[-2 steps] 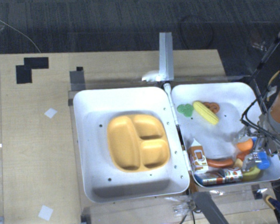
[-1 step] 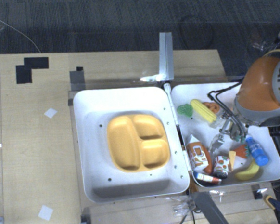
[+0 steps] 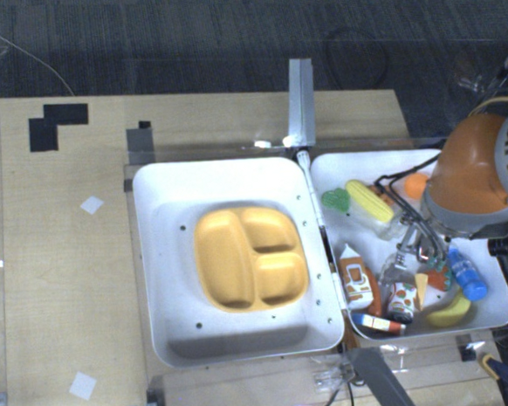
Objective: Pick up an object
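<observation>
Fingers (image 3: 405,265) are lowered into the right bin (image 3: 500,308), among a carton (image 3: 356,282), a banana (image 3: 446,312) and a blue bottle (image 3: 466,276); their spread cannot be told. A yellow tray (image 3: 250,258) is seen in the left bin (image 3: 166,248).

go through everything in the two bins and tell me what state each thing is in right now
Yellow divided tray: flat, right way up, in the left bin.
Corn cob: lying on its side, right bin.
Banana: lying near the front wall.
Blue bottle: lying down.
Gripper: lowered among the items.
</observation>
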Action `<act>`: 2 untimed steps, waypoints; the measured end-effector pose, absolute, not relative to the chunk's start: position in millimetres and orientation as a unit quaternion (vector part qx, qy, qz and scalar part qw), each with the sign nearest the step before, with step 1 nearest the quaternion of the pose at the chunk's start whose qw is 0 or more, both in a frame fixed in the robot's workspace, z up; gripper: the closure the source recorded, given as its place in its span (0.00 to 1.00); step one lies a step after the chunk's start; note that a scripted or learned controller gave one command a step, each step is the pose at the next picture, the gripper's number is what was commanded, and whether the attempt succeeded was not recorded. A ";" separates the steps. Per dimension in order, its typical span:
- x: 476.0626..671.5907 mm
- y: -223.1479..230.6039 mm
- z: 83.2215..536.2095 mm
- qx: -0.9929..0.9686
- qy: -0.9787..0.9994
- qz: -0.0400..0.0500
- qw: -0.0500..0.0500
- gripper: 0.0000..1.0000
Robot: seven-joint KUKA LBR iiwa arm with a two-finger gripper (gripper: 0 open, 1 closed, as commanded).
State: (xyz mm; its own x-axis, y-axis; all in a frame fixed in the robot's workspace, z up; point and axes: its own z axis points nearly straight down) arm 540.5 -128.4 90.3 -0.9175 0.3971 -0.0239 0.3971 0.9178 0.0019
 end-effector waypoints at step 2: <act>583.6 -89.8 123.2 0.057 0.998 0.000 0.003 0.00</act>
